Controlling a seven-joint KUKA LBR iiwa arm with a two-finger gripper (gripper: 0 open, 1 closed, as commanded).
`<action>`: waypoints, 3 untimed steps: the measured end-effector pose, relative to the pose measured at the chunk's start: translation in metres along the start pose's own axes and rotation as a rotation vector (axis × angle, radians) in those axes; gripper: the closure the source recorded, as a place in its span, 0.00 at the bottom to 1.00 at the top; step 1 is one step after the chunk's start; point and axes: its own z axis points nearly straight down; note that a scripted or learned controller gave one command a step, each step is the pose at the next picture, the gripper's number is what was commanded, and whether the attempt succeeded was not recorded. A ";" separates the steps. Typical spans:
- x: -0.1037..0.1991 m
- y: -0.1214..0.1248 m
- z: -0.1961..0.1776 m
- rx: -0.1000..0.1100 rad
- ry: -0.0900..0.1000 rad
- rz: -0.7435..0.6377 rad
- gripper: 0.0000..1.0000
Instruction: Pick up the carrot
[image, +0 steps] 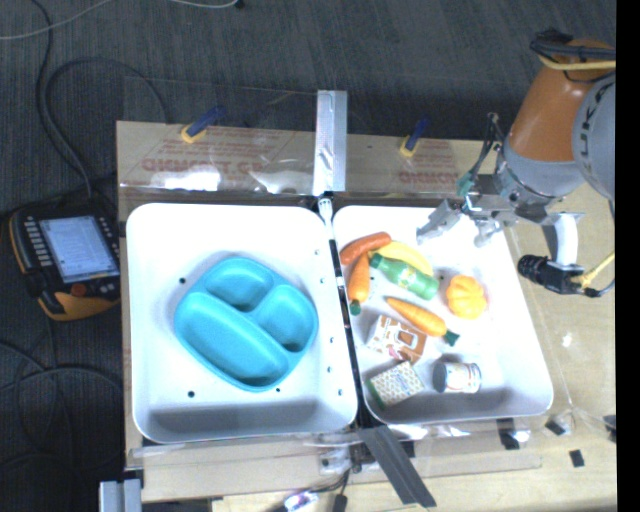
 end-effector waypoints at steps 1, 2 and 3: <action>0.021 -0.062 0.129 -0.002 0.000 0.048 0.00; 0.021 -0.062 0.120 -0.002 0.001 0.048 1.00; 0.049 -0.077 0.010 0.000 -0.002 0.229 1.00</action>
